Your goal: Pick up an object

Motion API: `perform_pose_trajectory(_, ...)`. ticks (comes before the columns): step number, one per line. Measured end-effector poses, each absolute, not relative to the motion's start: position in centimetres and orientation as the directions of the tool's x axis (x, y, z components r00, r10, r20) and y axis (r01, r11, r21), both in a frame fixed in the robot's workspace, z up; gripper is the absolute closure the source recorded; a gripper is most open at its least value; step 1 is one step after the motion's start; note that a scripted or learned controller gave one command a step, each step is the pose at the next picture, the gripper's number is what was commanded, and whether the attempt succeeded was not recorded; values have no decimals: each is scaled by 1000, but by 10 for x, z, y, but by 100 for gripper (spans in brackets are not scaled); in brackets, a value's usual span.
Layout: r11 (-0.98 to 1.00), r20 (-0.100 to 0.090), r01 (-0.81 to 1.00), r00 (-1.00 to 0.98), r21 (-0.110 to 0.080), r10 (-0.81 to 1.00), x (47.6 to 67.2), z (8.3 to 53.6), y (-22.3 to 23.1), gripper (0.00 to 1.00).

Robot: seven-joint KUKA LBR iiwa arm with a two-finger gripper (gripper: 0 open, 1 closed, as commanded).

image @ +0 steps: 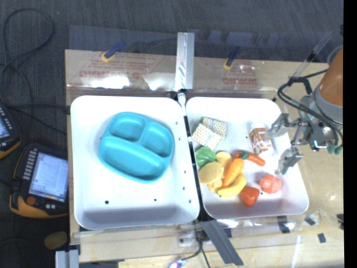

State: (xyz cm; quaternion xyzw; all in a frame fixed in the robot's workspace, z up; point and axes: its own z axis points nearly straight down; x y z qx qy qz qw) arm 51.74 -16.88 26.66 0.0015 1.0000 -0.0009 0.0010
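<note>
The right bin (290,202) holds a pile of toy food: a carrot (235,170), a banana (233,187), a red tomato (270,183), a red pepper (249,195), a green leafy piece (204,154), checkered crackers (208,130) and a small orange-and-white carton (260,139). My gripper (284,143) hangs over the right side of this bin, just right of the carton and above the tomato. Its two fingers (289,159) stand spread apart with nothing between them.
The left bin (83,205) holds a blue sectioned plate (136,145). A metal divider post (184,60) stands behind the seam between the bins. A handheld pendant (39,177) and cables lie on the floor at left.
</note>
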Motion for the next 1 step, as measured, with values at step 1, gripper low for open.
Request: perform_pose_trajectory(1, 945, 0, -327, -945, -2, -327, 564, 113, -181, 0)
